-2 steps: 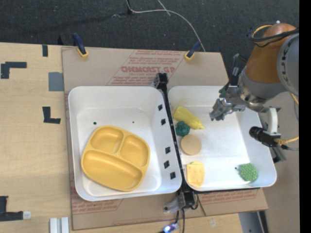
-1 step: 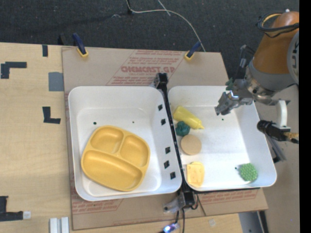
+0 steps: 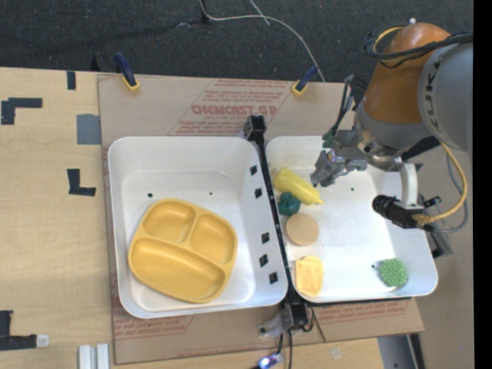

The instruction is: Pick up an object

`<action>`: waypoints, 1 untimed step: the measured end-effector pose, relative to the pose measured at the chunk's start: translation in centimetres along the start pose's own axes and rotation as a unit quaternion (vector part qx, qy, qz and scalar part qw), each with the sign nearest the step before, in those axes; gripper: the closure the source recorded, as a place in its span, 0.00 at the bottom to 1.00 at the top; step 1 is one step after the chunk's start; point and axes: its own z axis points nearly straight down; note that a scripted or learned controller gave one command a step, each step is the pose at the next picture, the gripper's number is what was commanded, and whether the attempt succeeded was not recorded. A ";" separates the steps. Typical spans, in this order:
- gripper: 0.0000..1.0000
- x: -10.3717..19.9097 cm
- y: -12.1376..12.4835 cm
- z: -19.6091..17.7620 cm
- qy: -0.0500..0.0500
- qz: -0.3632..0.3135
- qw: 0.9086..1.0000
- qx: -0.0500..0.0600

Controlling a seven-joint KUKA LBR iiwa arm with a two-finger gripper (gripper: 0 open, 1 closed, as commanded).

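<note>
Five small objects lie in the right bin point(image 3: 419, 241); we note the pincer point(image 3: 324, 171) poised above the yellow piece point(image 3: 298, 185) near the divider, the likely target. Whether it is clenched, we cannot tell.

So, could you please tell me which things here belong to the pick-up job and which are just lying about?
Part of the job:
- gripper, above the right bin
- yellow object, nearest it
- teal piece
- tan disc
- yellow block
- green ball

Just lying about:
- yellow divided plate in the left bin
- clamps on the cardboard
</note>
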 end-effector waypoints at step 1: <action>1.00 5.7 0.4 0.4 0.000 -0.001 1.000 0.000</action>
